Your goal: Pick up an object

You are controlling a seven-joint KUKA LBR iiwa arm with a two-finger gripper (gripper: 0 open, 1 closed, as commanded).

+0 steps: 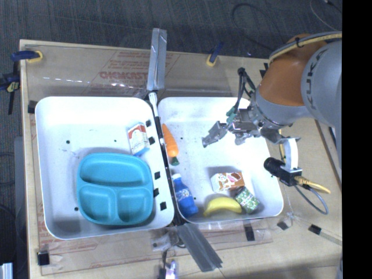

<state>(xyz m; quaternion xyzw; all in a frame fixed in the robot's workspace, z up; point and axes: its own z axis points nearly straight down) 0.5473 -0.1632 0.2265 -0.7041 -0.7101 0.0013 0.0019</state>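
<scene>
Two white bins were seen side by side. In the left bin [52, 156], far to the left of the pincer, one blue tray [116, 188] with three parts was laid, and one small red and white carton [137, 138] was leaned by the middle wall. In the right bin [192, 112], five things were counted: one carrot [170, 143] just left of the pincer, one blue bottle [182, 195] below and left of it, one snack packet [227, 181], one banana [221, 206] and one green packet [247, 200], all below it.

The pincer [214, 135] was held above the bare floor of the right bin, and nothing was seen between its fingers. Whether the fingers were spread or pressed together could not be told.

No thing had been picked up yet. The carrot was judged the nearest thing to take. For a good try, the pincer would best be moved left, lined up across the carrot's thin sides, lowered slowly, and closed before any lifting was done.
</scene>
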